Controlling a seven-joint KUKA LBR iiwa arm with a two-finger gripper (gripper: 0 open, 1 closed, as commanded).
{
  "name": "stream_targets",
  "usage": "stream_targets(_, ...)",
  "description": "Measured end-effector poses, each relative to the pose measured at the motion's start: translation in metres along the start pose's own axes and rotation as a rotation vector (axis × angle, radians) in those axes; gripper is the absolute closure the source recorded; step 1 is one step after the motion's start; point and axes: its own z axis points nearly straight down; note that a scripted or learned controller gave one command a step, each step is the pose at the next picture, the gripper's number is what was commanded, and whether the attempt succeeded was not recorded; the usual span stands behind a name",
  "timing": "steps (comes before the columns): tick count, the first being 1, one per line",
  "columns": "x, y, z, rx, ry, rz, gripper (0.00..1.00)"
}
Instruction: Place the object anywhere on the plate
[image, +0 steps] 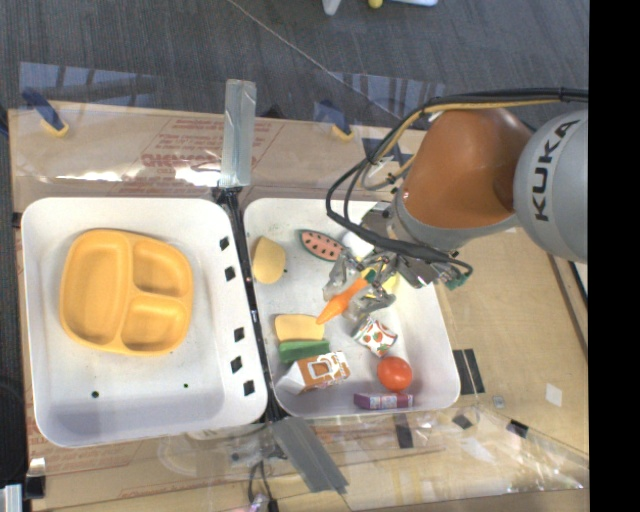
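While the yellow plate (126, 291) sits alone in the left bin (40, 330), the claw (366, 283) hangs over the right bin (440, 330), pinching an orange carrot (341, 298) among the other toy foods there.

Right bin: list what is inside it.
The right bin holds a watermelon slice, a pale round piece, a carrot, a cheese wedge, a green piece, two small cartons, a tomato and a purple bar. The arm covers its upper right corner.
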Motion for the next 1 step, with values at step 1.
stream_targets(1, 0.0112, 0.0918, 0.0118, -0.002, 0.001, -0.376, 1.0)
